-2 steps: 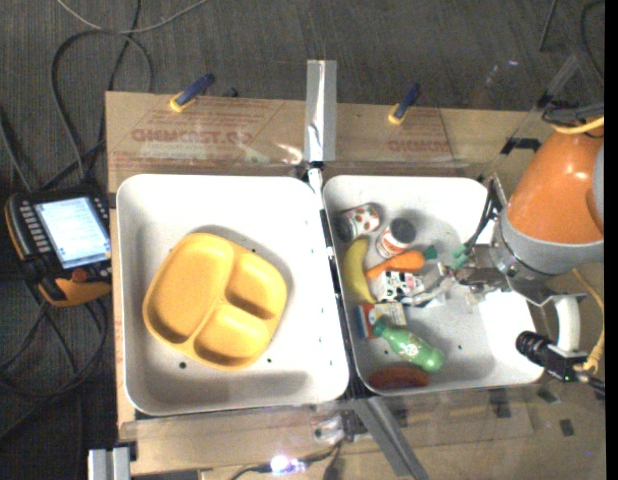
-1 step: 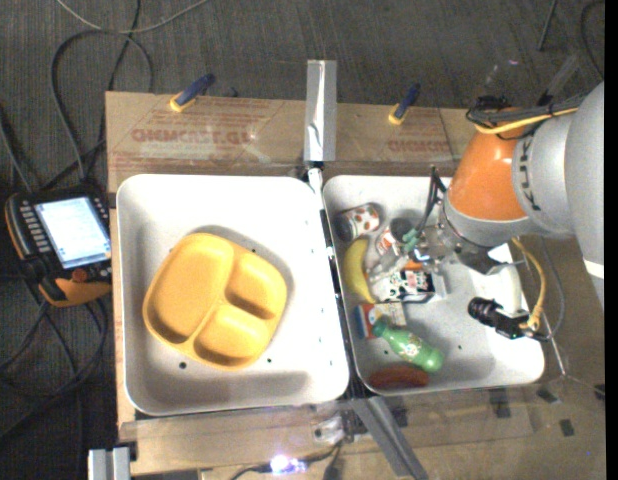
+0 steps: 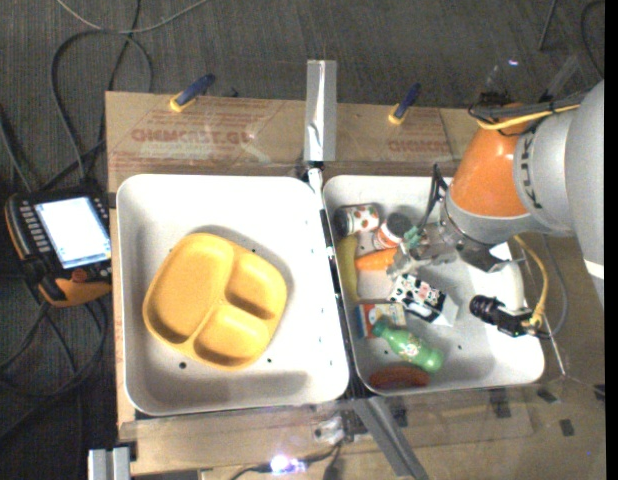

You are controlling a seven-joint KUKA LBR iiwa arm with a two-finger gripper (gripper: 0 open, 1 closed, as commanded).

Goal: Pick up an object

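Two white bins [image 3: 129, 268] on a cardboard-topped bench [image 3: 219, 138], cabled floor [image 3: 89, 28]; end effector [image 3: 414, 253] state unclear.

tray [image 3: 217, 300]: yellow plastic, smooth, slight sheen
bins [image 3: 139, 368]: white plastic, smooth, matt
bottle [image 3: 408, 345]: green plastic, glossy
board [image 3: 219, 138]: brown cardboard, matt
arm band [image 3: 494, 173]: orange, smooth, glossy

Dark grey carpet [image 3: 239, 28] covers the floor, with pale and black cables [image 3: 99, 18] looping across it at the top and left. The bench is topped with a brown cardboard sheet [image 3: 219, 133] printed with faint red lettering, held by two blue-and-yellow clamps [image 3: 192, 91] along its far edge. A handheld pendant [image 3: 64, 236] with a lit screen lies at the bench's left side.
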